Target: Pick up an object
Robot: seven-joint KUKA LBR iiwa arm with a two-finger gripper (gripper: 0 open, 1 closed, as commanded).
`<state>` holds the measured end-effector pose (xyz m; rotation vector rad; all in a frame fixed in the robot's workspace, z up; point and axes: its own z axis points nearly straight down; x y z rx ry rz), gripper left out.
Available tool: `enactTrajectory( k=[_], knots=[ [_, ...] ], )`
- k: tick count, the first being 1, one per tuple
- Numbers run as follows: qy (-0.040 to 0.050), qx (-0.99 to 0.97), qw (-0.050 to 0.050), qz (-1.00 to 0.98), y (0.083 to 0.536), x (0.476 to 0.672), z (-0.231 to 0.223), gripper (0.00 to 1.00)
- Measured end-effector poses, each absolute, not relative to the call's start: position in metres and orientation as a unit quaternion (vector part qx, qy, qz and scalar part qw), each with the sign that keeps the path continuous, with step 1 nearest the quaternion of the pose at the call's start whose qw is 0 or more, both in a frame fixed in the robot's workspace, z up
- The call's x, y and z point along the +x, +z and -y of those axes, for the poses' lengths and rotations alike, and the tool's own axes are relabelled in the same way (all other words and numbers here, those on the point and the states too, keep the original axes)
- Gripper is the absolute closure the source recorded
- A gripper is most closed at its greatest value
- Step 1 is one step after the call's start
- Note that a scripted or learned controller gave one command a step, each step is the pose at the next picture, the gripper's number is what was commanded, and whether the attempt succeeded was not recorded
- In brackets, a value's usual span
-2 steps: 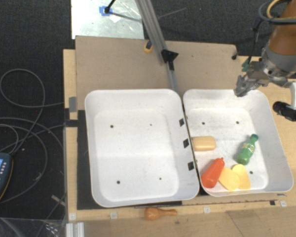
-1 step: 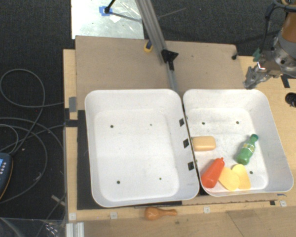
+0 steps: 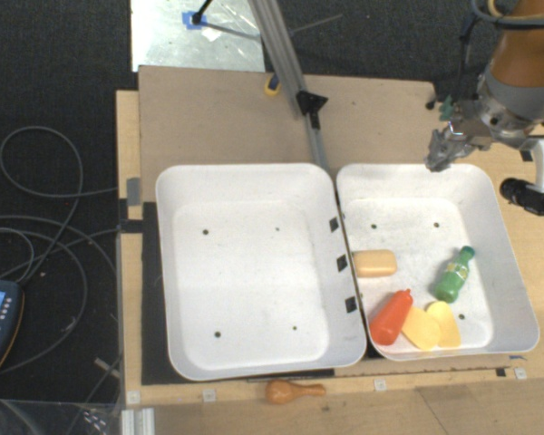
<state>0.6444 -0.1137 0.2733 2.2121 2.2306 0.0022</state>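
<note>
Four objects cluster in the near part of the right bin (image 3: 499,216): tan block (image 3: 374,263), red bottle (image 3: 392,316), yellow pieces (image 3: 432,326), green bottle (image 3: 454,275). The gripper (image 3: 440,155) hangs well apart, over the bin's far rim, carrying nothing.

two white bins (image 3: 254,175), one green bottle (image 3: 453,275), one red bottle (image 3: 392,316), one tan block (image 3: 374,263), two yellow pieces (image 3: 432,326).
</note>
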Motion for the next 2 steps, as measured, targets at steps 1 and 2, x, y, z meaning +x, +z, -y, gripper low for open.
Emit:
enactTrajectory(
  k=[1,2],
  knots=[
    [0.0005,0.704,-0.001,-0.710,0.261,0.635,0.067,1.00],
    [0.0004,0.703,-0.002,-0.711,0.250,0.614,0.008,1.00]
  ],
)
